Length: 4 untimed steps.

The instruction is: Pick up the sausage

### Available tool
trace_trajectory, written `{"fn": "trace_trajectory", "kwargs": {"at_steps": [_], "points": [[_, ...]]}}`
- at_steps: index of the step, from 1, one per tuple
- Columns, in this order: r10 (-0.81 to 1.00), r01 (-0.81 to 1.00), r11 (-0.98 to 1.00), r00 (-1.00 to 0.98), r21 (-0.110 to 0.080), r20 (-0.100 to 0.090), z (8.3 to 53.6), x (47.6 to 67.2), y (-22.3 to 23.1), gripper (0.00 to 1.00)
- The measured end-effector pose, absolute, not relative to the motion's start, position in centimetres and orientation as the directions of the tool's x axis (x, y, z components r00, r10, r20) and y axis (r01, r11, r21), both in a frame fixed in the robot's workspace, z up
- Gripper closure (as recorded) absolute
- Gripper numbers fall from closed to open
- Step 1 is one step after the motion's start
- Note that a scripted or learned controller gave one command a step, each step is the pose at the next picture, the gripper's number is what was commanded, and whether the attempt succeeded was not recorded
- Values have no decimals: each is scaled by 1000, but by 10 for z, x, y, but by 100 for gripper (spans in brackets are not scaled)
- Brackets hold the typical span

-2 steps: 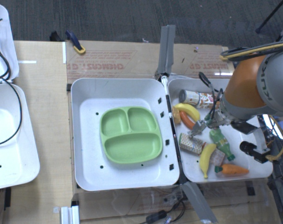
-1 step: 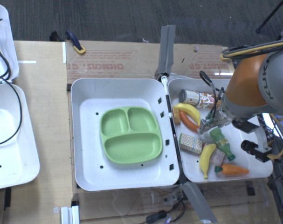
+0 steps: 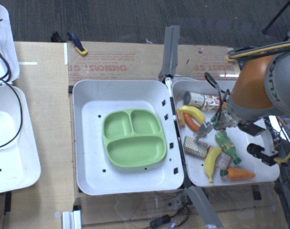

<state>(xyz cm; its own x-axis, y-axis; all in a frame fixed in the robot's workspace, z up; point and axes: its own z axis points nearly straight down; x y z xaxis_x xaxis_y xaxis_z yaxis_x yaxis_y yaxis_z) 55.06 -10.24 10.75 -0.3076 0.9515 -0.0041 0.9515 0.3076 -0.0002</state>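
The sausage is a short orange-red piece lying at the left side of the right bin, tucked just under a yellow banana. My gripper hangs low over the bin, pointing down and left, with its tip right beside the sausage's lower right end. Nothing is visibly lifted off the bin floor. The grey arm with its orange band comes in from the right and hides part of the bin's back right.
Around the gripper lie a can, a small patterned box, a second banana, a green bottle and a carrot. The left bin holds a green divided plate.
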Motion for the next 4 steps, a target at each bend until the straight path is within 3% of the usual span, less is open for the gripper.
{"fn": "trace_trajectory", "kwargs": {"at_steps": [1,2,3,4], "points": [[952,952,307,-307,-3,-3,114,551,-103,100],[916,916,401,-401,-3,0,189,575,-79,100],[916,916,402,-402,-4,1,189,575,-79,0],[845,845,535,-535,-3,0,283,570,-45,0]]}}
